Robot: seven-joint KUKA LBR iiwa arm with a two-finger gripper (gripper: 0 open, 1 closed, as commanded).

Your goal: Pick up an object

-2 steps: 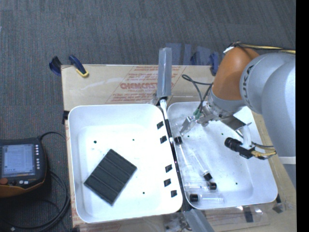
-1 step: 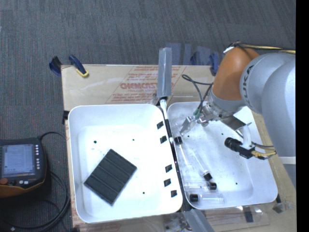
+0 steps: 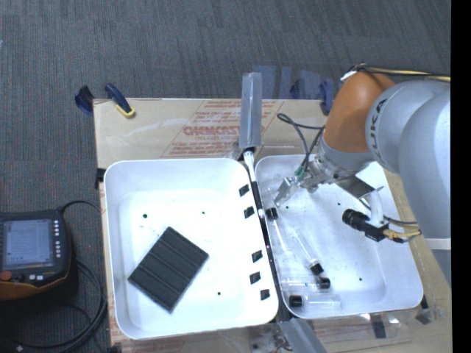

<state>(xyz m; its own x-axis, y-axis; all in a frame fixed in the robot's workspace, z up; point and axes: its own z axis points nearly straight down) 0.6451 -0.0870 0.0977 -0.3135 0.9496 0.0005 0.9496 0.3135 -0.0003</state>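
A dark grey ribbed slab (image 3: pixel 169 268) lies flat in the left bin (image 3: pixel 125 190), towards its front left. In the right bin (image 3: pixel 397 271) lie clear plastic tubes with black caps: one (image 3: pixel 303 252) runs slantwise through the middle, and another (image 3: pixel 313 300) rests along the front wall. A small black piece (image 3: pixel 271 213) sits by the dividing wall. My gripper (image 3: pixel 285 191) reaches down into the rear left corner of the right bin, just above and right of that black piece. I see nothing held in it.
The grey arm with its orange band (image 3: pixel 353 116) covers the rear right of the right bin. A black cylinder with a cable (image 3: pixel 362 223) hangs below the wrist. Black clips (image 3: pixel 255 256) line the rim between the bins. A teach pendant (image 3: pixel 29 252) lies left of the bench.
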